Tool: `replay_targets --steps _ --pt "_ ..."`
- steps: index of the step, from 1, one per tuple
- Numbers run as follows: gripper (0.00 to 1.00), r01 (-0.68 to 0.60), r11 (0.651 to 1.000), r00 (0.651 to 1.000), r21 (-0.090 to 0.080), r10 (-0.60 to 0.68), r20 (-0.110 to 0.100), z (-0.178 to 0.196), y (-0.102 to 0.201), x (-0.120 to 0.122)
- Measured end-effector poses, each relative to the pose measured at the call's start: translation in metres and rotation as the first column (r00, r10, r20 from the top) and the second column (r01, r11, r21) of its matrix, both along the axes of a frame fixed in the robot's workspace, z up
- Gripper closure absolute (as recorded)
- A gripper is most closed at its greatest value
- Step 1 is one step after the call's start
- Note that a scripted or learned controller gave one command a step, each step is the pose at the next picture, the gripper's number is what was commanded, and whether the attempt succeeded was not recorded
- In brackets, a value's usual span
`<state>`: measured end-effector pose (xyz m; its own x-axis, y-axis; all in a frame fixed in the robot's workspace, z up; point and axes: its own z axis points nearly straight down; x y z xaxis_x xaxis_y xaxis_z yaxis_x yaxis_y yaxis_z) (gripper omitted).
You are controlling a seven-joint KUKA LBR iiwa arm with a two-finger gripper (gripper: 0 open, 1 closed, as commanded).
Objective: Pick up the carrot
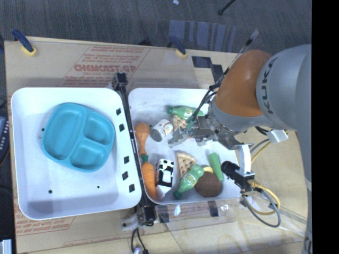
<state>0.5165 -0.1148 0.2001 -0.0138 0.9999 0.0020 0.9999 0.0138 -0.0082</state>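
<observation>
Hiding bin [159, 97] corner, arm [254, 89], carrot [149, 180] visible.

Sky-blue three-compartment plastic tray [77, 136] in the left white bin [32, 194], small silver tin can [160, 130], green plastic bottle [189, 179], brown round potato-like toy [208, 186], waffle-patterned pizza slice [184, 163] in the right white bin [145, 99]

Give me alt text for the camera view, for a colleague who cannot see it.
The gripper hangs over the middle of the right bin, above a clutter of toy food, with two carrots lying along the bin's left wall. The left bin holds a blue divided plate.
</observation>
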Motion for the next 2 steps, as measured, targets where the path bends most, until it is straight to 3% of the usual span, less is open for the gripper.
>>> replay_targets --steps 1,2 --pt "0.0 0.07 0.998 0.998 0.0 -0.07 -0.003 -0.009 0.079 0.011" --pt "0.0 0.005 1.0 1.0 -0.002 -0.005 0.006 0.025 0.076 0.062"
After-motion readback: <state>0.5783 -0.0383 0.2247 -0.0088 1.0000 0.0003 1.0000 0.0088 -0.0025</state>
